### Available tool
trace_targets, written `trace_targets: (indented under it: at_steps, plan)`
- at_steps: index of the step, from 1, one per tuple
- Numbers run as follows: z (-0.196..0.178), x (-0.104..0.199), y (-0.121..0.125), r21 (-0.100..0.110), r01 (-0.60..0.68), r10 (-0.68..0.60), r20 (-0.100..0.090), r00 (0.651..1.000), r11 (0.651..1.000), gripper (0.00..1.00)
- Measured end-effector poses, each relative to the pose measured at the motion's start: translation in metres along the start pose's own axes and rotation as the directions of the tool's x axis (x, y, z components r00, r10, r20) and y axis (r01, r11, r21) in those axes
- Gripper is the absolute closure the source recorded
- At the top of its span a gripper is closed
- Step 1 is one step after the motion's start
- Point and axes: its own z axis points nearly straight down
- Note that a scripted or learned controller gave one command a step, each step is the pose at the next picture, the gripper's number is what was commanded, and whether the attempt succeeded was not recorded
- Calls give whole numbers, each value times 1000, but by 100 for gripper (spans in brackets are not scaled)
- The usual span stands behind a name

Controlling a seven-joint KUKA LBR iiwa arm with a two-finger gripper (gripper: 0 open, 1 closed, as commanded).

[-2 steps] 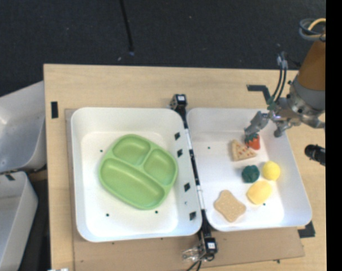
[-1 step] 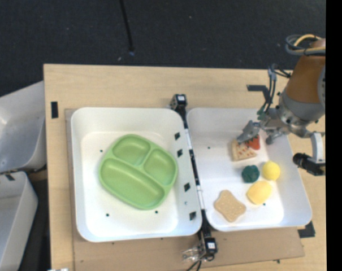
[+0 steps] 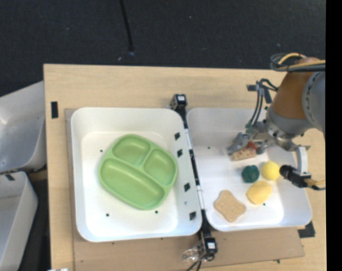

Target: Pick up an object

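My gripper (image 3: 242,146) is low in the right bin (image 3: 216,123), near its middle, with the grey and orange arm (image 3: 292,100) reaching in from the right. A small tan and red object (image 3: 247,151) lies right at the gripper's tip, partly covered by it. Just in front sit a dark green ball (image 3: 250,174) and a yellow ball (image 3: 270,170). Nearer the front edge are a yellow lemon-shaped piece (image 3: 259,192) and a tan bread slice (image 3: 229,205).
A green divided plate (image 3: 138,171) lies in the left bin (image 3: 86,129). A raised divider with black clips (image 3: 189,162) runs between the two bins. A black part of the arm (image 3: 295,176) hangs over the right bin's right side.
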Motion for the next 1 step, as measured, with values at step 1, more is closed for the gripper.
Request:
trace_targets:
  at_steps: [1]
  plan:
    - [-18,-1,3,-11,-2,2,1,1000,1000,100]
